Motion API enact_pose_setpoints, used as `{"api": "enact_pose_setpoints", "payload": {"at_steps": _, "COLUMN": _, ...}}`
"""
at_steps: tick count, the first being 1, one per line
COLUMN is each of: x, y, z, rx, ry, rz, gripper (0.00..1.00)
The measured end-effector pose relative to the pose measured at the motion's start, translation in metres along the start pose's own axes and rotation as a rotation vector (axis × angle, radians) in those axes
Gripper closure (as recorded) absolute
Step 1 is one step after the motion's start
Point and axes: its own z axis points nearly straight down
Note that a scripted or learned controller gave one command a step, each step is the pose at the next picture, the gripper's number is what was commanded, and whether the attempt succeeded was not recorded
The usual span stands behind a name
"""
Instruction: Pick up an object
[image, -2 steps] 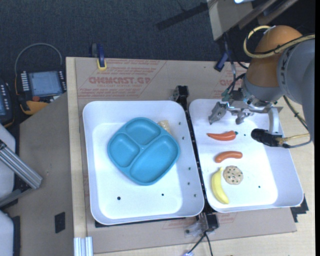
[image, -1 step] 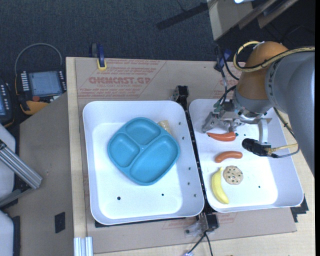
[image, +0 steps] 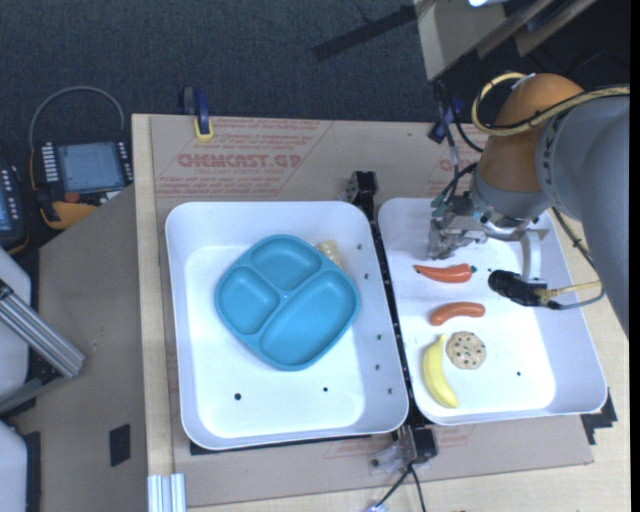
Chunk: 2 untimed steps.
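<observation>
Jaws: we saw the jaws (image: 449, 240) low over the far part of the right bin (image: 570, 385), just above the red sausage (image: 443, 271); we could not tell how far apart they stood, nor whether they had hold of anything.
Red sausage: it lay in the right bin toward its far left corner.
Orange sausage: the orange sausage (image: 457, 313) lay just nearer than the red one.
Cookie: the cookie (image: 466, 350) sat beside the banana (image: 438, 375), near the bin's near left corner.
Left bin: the left bin (image: 290, 415) carried a blue divided plate (image: 287, 300) at its middle.
Table: the table (image: 150, 300) bore both bins side by side.
</observation>
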Motion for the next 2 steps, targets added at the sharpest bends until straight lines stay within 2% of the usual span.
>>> {"api": "enact_pose_setpoints", "payload": {"at_steps": 2, "x": -0.001, "y": 0.009, "z": -0.090, "rx": -0.006, "ry": -0.002, "rz": -0.001, "gripper": 1.00}}
